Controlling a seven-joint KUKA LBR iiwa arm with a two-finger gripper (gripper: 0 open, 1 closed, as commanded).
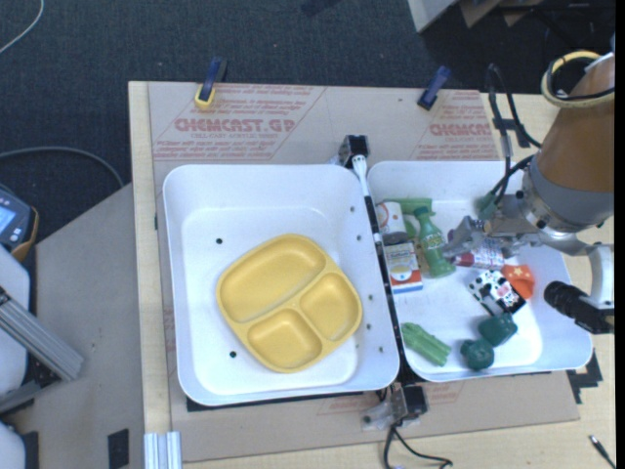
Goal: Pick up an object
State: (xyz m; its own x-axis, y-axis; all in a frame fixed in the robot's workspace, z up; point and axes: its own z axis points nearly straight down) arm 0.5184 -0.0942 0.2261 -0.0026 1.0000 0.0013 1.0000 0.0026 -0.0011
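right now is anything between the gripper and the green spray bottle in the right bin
Nothing visible does. The gripper hangs in the right white bin right beside the green plastic spray bottle, with no object between them. A small white carton lies on the bottle's far side.

Both bins (186,262) white plastic, smooth, faint sheen. Yellow divided tray (289,303) matt plastic. Worktop (254,125) covered in brown printed paper, flat and dull. Green spray bottle (428,234) glossy plastic. Floor (146,27) dark, rough carpet-like weave. Arm casing (586,154) smooth orange and grey.
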